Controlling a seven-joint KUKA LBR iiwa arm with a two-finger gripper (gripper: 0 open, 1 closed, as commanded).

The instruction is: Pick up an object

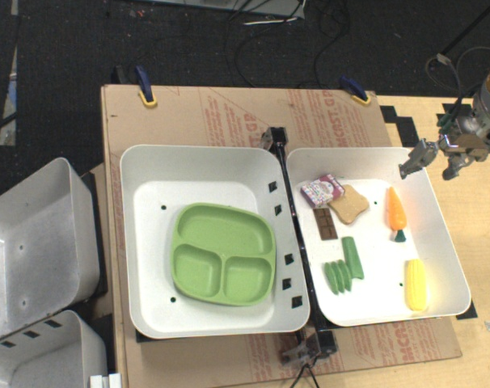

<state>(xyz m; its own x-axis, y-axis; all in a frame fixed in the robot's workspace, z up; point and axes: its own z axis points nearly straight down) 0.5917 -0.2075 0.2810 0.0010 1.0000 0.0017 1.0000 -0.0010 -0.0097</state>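
Note:
The right bin [439,217] holds an orange carrot [396,208], a yellow corn cob [416,284], green bean pods [344,265], a tan toast slice [348,205], a brown chocolate bar [326,223] and a pink-and-white packet [321,190]. My gripper [434,162] hangs at the bin's far right corner, above and right of the carrot. Its two fingers stand spread apart with nothing between them.
The left bin [140,217] holds a green divided plate [223,254]. Both bins rest on a cardboard sheet [229,115] held by clamps. Grey plastic tubs [35,241] stand at the far left. Cables lie on the dark floor behind.

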